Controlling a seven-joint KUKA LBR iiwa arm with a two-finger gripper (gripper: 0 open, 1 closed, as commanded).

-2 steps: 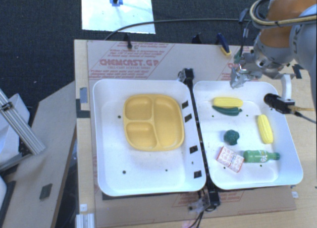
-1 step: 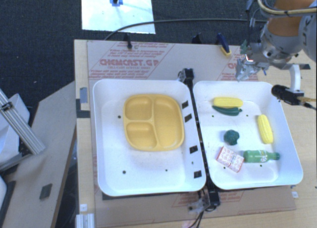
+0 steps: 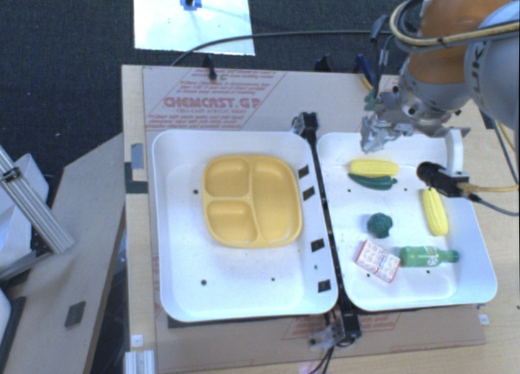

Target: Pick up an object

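Corn cob (image 3: 374,168), yellow, lying on a green piece; location: far end of right bin (image 3: 479,279), nearest candidate. Advised handling: descend straight, fingers straddling its short width, close at mid-length. Gripper (image 3: 374,138): just above cob's far edge, pointing down, wrist bent from right; grip state cannot be told, nothing seen held.

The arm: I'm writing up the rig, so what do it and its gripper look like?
The arm is grey with a rounded orange band above the wrist; yellow and dark cables loop beside the band. The gripper is a small grey metal piece.
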